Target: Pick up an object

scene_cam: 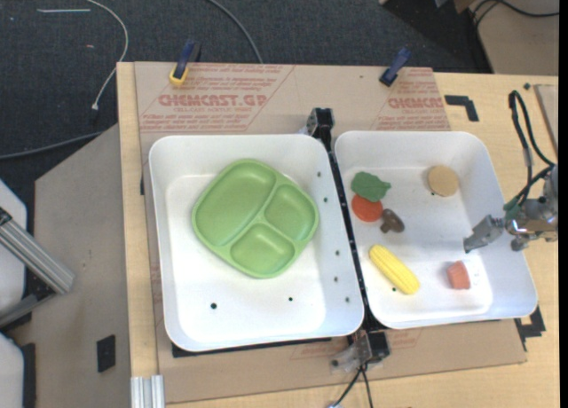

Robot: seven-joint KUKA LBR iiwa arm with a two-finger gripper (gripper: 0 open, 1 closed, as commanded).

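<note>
The right bin (426, 145) holds several small items: a yellow corn cob (394, 270), a small red block (458, 276), a tan round piece (443, 180), a green leafy piece (370, 186), an orange-red round piece (366, 207) and a small brown piece (391, 221). My gripper (484, 235) reaches in over the bin's right rim, low over its floor. It sits just above and right of the red block and well right of the corn cob. Nothing shows in its grasp.
The left bin (177, 309) carries a green divided plate (256, 217). Clamps (185, 60) pin the cardboard bench top at the back. Dark cables (532, 145) hang beside the right bin's right rim, near the wrist.
</note>
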